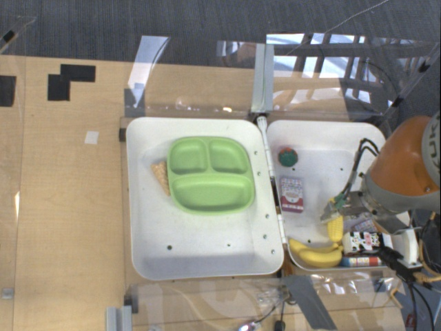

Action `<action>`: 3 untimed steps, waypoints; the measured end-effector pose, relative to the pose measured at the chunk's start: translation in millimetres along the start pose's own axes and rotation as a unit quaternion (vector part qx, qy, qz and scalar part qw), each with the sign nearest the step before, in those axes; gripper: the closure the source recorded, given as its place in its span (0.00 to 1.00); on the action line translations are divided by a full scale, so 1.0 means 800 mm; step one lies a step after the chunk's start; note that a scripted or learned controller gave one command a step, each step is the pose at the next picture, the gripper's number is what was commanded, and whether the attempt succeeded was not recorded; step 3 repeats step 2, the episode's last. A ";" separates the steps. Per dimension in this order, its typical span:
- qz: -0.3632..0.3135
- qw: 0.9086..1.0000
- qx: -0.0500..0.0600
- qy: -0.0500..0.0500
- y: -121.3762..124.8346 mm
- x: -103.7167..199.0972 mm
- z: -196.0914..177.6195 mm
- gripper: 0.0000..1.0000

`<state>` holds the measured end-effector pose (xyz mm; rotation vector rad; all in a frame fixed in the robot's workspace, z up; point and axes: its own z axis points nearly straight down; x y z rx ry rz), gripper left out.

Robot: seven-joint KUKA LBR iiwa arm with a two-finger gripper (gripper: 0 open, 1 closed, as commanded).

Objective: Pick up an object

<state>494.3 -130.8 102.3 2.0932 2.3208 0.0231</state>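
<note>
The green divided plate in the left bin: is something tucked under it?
Yes. A tan, cracker-like piece pokes out from under the left edge of the green plate. How far it reaches underneath, and whether anything else lies there, is covered by the plate.

Desk: light wood surface, black angular markings near its far left. Two shallow white bins sit on it side by side, touching: left bin, right bin. Small pale square patch left of bins.

Wooden bench (black markings)
</note>
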 end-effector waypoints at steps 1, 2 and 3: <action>0.130 0.992 0.002 -0.003 0.001 0.043 0.014 1.00; 0.068 0.998 0.008 0.000 0.095 0.085 -0.102 1.00; 0.068 0.998 0.008 0.000 0.095 0.085 -0.102 1.00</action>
